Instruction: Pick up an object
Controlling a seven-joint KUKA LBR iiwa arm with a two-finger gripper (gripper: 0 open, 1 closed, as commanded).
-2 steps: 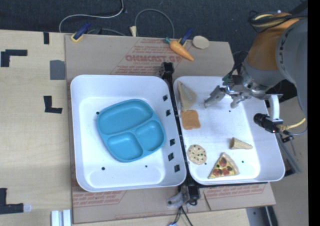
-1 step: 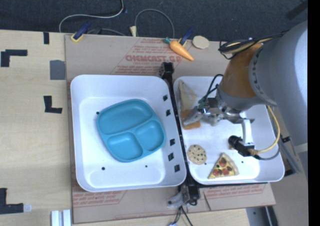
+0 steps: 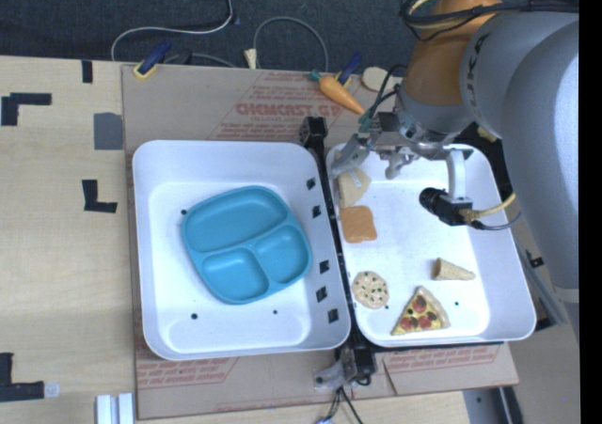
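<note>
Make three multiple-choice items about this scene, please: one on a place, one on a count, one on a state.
1. Where does the blue divided plate lie?
A. left bin
B. right bin
C. on the cardboard

2. How many compartments does the plate have?
A. two
B. three
C. five

3. How does the pizza slice lie?
A. flat on the right bin floor
B. on the plate
C. leaning against the cookie

Answers: 1 A, the plate rests in the left bin. 2 B, three hollows are seen. 3 A, it lies flat, apart from the cookie.
</note>
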